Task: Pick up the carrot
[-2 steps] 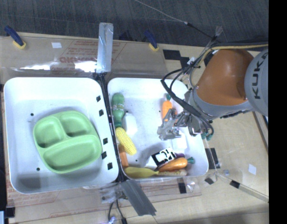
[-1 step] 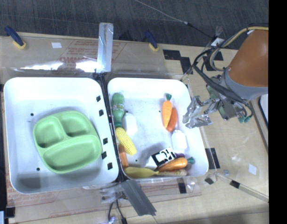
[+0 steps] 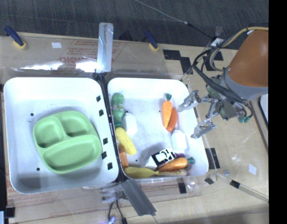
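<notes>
An orange carrot with a green top lies in the right bin, toward its right side, pointing up and down. My gripper hangs over the bin's right rim, just right of the carrot, open with its two silver fingers spread and nothing between them. A second orange carrot-like piece lies near the bin's front edge.
The right bin also holds a green cucumber, a corn cob, a yellow banana, white blocks and a black-and-white box. A green divided plate lies in the left bin.
</notes>
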Available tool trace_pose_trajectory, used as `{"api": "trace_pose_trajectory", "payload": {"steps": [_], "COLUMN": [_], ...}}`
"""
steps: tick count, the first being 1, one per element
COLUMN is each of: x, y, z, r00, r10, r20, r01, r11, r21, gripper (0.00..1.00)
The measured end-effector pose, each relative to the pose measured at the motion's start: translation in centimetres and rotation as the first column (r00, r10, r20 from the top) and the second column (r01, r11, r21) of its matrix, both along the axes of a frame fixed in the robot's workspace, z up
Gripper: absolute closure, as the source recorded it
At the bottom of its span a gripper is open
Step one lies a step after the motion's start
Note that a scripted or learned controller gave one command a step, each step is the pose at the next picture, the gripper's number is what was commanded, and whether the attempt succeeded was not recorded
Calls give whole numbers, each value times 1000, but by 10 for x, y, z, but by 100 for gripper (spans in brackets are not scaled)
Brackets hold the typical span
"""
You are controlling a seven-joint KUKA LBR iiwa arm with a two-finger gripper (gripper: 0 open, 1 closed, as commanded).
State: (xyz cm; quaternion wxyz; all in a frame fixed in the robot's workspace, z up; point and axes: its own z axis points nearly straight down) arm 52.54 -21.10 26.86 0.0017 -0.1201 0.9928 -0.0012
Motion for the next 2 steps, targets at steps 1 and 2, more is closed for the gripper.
{"api": "trace_pose_trajectory", "payload": {"steps": [1, 2], "x": [32, 86], "y": [2, 3], "z": [-88, -167], "r00": [998, 945], "r10": [54, -328], "r20": [-12, -7], "r01": [-53, 328], "r11": [999, 945], "r21": [6, 2], "gripper": [0, 0]}}
